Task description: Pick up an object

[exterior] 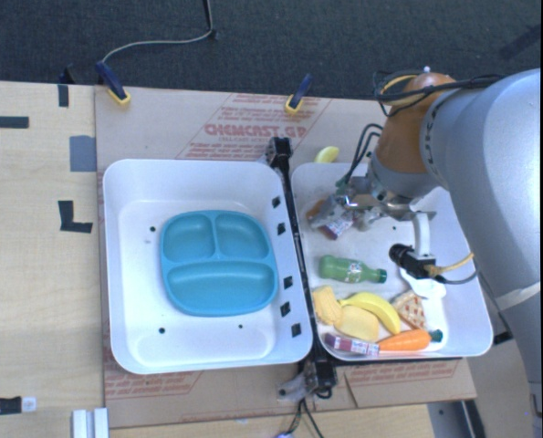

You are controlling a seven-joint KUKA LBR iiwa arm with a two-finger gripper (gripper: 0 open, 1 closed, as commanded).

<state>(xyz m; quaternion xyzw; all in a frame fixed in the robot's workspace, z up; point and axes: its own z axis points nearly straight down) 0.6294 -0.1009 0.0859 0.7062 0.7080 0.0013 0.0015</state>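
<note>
1. The arm comes in from the right, its orange band over the far side of the right bin.
2. The end effector is down in the far-left part of that bin, close to the wall the two bins share. From here I cannot tell whether it is spread or closed.
3. A small brown item lies right at its left side, with a pale scrap just nearer. Both are too tangled with the metal to say whether anything is pinched.
4. The things to pick from are all in the right bin. A green bottle lies on its side near the middle, cap to the right, apart from the end effector.
5. Nearer still is a huddle along the near edge:
   - a banana
   - two yellow lumps touching it on its left
   - a speckled tan piece at its right
   - a carrot lying flat by the near rim
   - a thin tube just left of the carrot
6. A small yellow thing sits at the far rim of the right bin.
7. The left bin holds a blue divided plate, lying flat near the middle.
8. Both bins rest on cardboard on the counter, with two yellow clamps at the cardboard's far edge.
</note>
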